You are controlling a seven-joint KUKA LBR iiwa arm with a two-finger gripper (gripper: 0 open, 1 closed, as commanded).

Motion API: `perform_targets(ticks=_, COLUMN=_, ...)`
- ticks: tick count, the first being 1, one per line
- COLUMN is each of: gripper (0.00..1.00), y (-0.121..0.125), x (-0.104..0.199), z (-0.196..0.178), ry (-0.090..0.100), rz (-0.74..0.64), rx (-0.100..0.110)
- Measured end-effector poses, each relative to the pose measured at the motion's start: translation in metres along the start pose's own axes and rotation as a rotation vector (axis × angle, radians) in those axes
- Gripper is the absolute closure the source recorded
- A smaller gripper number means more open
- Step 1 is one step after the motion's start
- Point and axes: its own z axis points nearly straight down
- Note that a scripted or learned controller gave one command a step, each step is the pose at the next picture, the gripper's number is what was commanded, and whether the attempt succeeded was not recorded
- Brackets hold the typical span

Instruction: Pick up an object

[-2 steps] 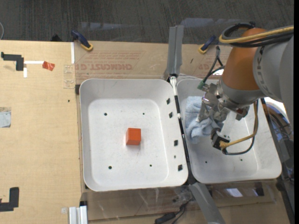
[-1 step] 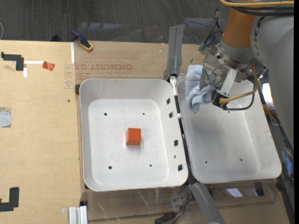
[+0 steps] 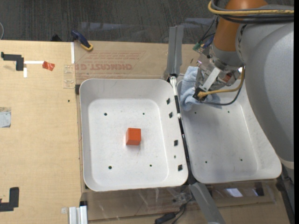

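Note:
A small orange-red cube (image 3: 133,136) lies near the middle of the left white bin (image 3: 93,125). A crumpled pale blue cloth (image 3: 189,85) sits in the far left corner of the right white bin (image 3: 243,139), bunched against the bin wall. My gripper (image 3: 202,80) is down at that corner, right on the cloth's right side, with the grey arm and orange band rising above it. The cloth and the wrist hide the fingertips.
A cardboard sheet (image 3: 117,64) lies behind the left bin, with a blue and yellow clamp (image 3: 81,39) at its far left corner. A wooden board (image 3: 32,125) runs along the left. A grey divider post (image 3: 175,50) stands between the bins at the back.

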Motion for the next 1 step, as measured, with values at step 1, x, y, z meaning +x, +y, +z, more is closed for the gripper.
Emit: perform_targets(ticks=1, gripper=1.00, y=-0.0002, x=-0.0005, z=-0.0076, ry=-0.004, rz=-0.003, rx=0.002)
